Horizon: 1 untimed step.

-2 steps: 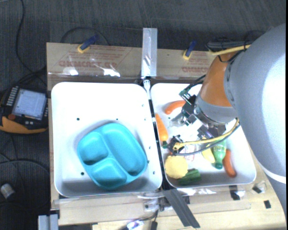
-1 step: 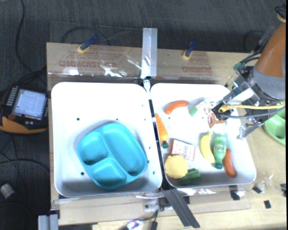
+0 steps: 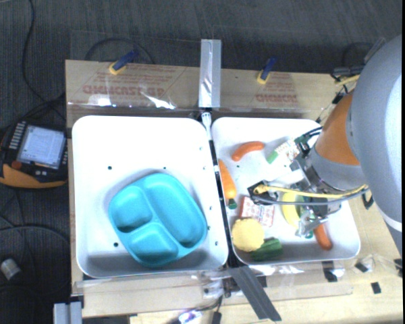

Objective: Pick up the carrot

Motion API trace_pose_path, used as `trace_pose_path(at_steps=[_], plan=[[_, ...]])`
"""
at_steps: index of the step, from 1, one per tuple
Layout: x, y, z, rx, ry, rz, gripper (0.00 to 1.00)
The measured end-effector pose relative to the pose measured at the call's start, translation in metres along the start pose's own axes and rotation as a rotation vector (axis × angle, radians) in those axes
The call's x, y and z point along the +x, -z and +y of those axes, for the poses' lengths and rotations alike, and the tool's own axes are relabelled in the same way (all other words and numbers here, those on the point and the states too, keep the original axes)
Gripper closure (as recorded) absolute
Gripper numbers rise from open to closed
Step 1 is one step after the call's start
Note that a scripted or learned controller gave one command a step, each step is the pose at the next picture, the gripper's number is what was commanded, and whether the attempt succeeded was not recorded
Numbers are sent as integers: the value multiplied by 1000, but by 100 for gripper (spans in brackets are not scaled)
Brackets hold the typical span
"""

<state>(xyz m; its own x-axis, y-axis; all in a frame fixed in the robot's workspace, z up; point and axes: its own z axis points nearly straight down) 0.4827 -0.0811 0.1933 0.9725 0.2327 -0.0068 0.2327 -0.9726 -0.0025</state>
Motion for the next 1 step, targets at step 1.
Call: trace_pose_path(at_steps=[1], plan=[[14, -11, -55, -1, -29, 1, 0]])
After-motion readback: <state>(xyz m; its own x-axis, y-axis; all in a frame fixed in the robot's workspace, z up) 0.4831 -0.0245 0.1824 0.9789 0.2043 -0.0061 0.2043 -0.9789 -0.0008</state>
